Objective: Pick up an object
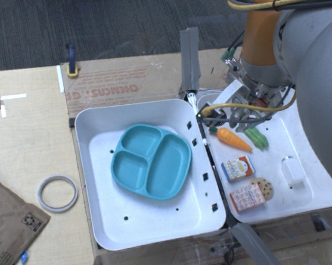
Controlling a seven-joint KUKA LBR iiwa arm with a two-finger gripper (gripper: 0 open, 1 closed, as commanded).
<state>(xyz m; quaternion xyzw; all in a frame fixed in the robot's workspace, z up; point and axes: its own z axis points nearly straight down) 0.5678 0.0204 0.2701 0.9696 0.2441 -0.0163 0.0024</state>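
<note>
The right bin (319,167) holds an orange carrot (234,139), a green vegetable (257,138), a small picture carton (238,168), a red-and-white carton (246,197), a brown cookie (264,188) and a white object (293,171). My gripper (241,115) hangs low at the back of this bin, just above and behind the carrot's top end and the green vegetable. Dark parts and a yellow cable clutter it. I see nothing lifted by it. A blue divided plate (151,160) lies in the left bin (87,168).
The grey arm with its orange band (266,20) covers the right bin's back right corner. On the bench left of the bins lie a tape roll (57,192) and a cardboard box (7,229). A metal divider (190,54) rises behind the bins.
</note>
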